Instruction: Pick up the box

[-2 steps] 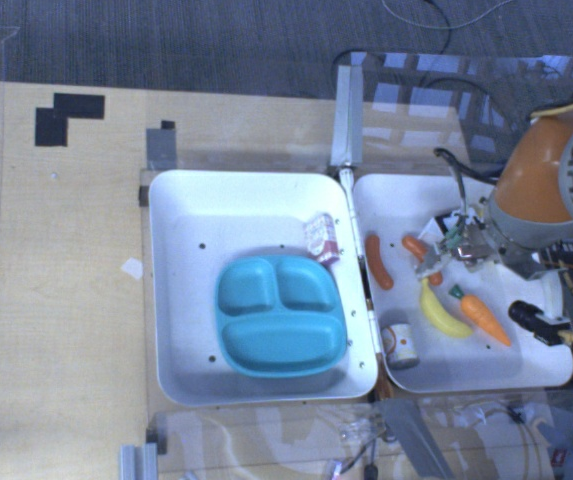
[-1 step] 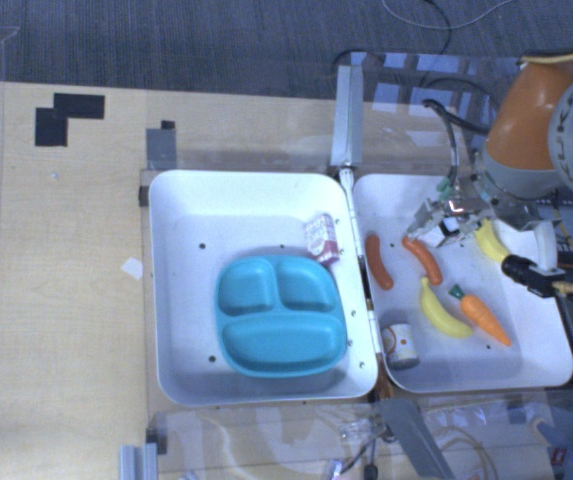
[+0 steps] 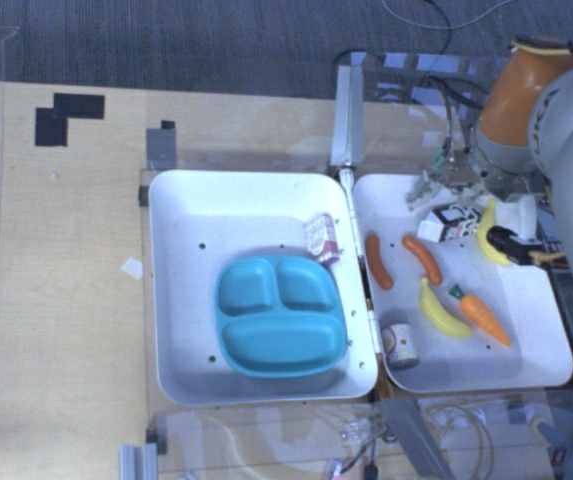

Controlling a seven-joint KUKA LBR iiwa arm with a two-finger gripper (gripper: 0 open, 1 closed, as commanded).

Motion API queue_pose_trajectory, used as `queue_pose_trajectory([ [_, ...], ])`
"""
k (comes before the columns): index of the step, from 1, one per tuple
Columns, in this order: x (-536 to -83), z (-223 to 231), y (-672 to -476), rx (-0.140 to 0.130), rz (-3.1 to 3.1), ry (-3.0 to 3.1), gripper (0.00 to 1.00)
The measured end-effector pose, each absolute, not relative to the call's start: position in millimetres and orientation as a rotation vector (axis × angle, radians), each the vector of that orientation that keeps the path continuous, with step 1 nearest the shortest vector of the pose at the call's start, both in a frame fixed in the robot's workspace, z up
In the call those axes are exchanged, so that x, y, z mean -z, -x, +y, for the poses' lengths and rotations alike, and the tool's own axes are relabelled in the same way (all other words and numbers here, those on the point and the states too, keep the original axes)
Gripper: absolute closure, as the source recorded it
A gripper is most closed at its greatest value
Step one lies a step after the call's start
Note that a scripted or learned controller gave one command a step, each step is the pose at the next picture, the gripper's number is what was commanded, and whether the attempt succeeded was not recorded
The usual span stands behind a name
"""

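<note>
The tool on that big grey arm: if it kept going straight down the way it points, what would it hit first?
Most likely the small black-and-white box in the right bin, just below the tool; depth is hard to judge.

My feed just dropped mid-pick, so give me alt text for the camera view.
The gripper hangs over the back of the right bin, just above a small white box. That bin also holds two sausages, two bananas, a carrot and a can. The left bin holds a blue tray and a packet.

Blue tray, sausages, banana, carrot
</note>
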State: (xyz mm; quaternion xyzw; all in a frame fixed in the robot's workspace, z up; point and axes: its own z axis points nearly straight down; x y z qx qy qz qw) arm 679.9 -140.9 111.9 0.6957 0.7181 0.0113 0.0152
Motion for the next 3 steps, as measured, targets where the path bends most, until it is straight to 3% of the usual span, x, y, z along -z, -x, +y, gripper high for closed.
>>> queue_pose_trajectory([
  [1, -94, -186, -671.6, -0.009, 2.058, -2.361, 0.0],
  [2, -90, -189, -671.3, -0.007, 1.848, -2.54, 0.0],
  [3, -102, -187, -674.5, -0.015, 1.852, -2.523, 1.0],
])
